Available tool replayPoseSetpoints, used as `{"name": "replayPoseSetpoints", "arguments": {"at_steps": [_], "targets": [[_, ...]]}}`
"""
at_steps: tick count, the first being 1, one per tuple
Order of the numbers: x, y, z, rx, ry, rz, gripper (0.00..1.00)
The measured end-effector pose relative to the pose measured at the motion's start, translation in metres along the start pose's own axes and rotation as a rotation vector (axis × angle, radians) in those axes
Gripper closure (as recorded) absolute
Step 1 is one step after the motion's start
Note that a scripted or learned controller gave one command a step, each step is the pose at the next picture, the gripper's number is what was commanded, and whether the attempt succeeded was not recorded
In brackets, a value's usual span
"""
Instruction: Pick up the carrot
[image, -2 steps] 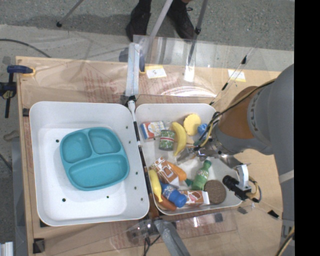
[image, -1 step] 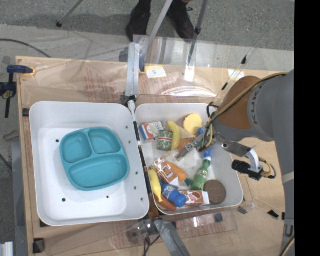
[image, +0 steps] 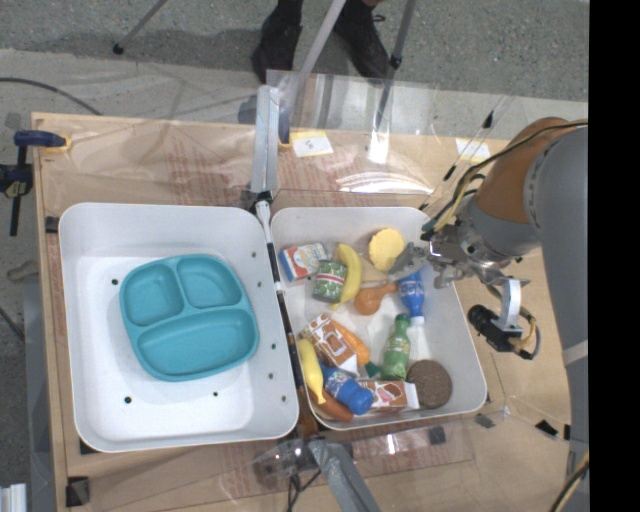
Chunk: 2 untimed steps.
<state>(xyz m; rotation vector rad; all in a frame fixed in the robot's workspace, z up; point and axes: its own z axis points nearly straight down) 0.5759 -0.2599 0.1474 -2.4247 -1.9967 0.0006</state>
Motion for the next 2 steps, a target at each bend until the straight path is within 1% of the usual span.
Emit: {"name": "replayPoseSetpoints", "arguments": {"at_steps": [1,2], "targets": [[0.057,-0.007,-0.123,-0.003,-0.002,-0.357,0.0],[0.065,-0.056,-0.035,0.003,0.001,-0.4,0.0]]}}
